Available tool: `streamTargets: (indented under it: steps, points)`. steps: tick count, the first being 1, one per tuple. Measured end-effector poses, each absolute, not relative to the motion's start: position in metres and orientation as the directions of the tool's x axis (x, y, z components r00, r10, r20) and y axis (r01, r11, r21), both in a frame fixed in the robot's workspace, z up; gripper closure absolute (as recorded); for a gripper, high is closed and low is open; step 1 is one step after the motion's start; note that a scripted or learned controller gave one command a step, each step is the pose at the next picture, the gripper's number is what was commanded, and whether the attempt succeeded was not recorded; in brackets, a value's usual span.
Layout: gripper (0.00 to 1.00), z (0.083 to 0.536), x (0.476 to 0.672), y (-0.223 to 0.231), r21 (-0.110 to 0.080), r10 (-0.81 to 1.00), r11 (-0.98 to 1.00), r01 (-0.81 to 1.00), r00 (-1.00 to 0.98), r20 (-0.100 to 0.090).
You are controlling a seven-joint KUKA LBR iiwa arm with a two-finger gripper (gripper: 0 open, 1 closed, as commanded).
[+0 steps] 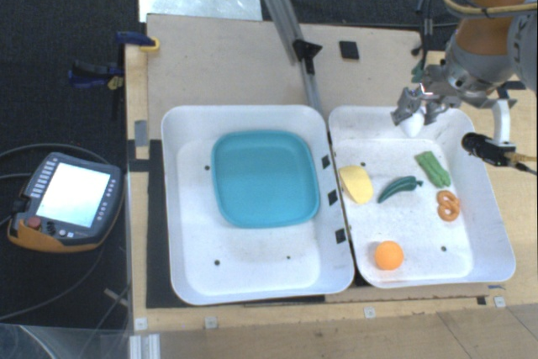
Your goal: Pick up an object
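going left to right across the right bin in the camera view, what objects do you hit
yellow piece → orange ball → dark green pepper → light green vegetable → pretzel. The gripper hovers over the bin's far edge.

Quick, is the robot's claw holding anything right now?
Gripper: cannot be told. It hovers over the far corner of the right bin, away from the toys.

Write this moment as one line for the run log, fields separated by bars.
gripper over right bin, far corner | nothing held | right bin: orange ball, green pepper, pretzel | left bin: blue plate
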State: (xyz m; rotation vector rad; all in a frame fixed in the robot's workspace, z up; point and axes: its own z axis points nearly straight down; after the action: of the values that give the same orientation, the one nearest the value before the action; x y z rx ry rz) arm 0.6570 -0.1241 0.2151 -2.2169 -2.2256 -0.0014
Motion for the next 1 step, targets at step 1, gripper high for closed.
streamTargets:
  steps: [1]
  points:
    - [1.0,0.2137,0.6482,-0.0701,0.001,1.0,0.005,1.0,-0.005,0.001]
